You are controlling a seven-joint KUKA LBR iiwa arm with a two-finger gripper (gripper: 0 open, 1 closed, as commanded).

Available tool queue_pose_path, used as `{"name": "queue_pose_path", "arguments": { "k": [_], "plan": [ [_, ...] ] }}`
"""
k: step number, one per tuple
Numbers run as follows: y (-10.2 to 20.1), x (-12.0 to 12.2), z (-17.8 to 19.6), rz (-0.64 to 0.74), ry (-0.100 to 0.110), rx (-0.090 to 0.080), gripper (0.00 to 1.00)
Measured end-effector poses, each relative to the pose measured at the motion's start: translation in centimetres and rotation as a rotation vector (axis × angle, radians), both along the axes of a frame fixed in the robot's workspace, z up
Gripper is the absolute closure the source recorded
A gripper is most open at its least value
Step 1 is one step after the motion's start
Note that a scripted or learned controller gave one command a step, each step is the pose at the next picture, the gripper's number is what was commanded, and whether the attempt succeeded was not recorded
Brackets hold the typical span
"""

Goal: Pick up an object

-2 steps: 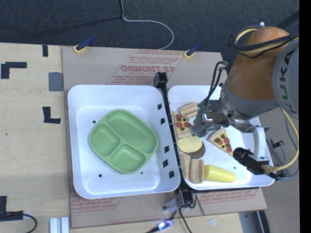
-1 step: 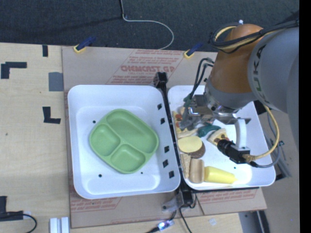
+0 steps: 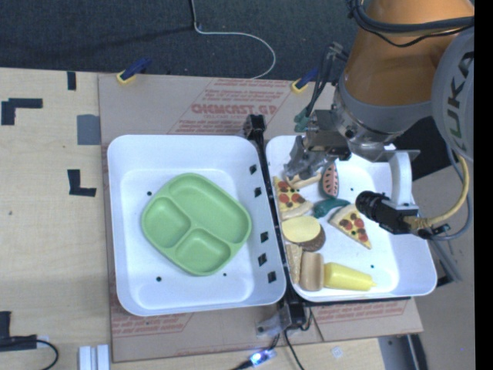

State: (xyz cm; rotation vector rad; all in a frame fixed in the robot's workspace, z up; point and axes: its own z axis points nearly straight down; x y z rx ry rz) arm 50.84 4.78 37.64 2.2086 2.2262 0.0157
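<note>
Camera view looks down on me with my gripper [image 3: 306, 163] low over the far left corner of the right bin [image 3: 412, 284], just above the toy food there. From this angle I cannot tell how my hand is set, and I see nothing in it, so I judge that nothing is picked up yet.

The things I could take lie close together under and beside me. A pizza slice [image 3: 291, 199] sits right below my tip, against the bin's left wall. A watermelon wedge [image 3: 330, 180] is just beside it, and a teal piece [image 3: 326, 206] lies between them and a second pizza slice [image 3: 352, 226]. Nearer the front are a round cheese [image 3: 300, 230], a tan block [image 3: 311, 270] and a yellow wedge [image 3: 347, 277]. All of them rest on the bin floor.

The left bin [image 3: 127, 284] holds a green plate [image 3: 196, 223], well apart from me.

So I am at the approach: the reach is made, and the grasp and the lift are both left. The first pizza slice looks like my nearest target, though its neighbours crowd it.
</note>
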Motion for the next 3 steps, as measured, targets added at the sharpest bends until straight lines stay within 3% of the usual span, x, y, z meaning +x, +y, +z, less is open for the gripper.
{"name": "queue_pose_path", "arguments": {
  "k": [1, 2, 3],
  "plan": [
    [-0.5, -2.5, 12.3, -0.005, -0.002, -0.001, 1.0],
    [4.8, -2.7, -6.1, -0.004, 0.028, -0.006, 1.0],
    [4.0, -2.4, 8.7, -0.005, -0.003, 0.0, 1.0]
  ]
}}
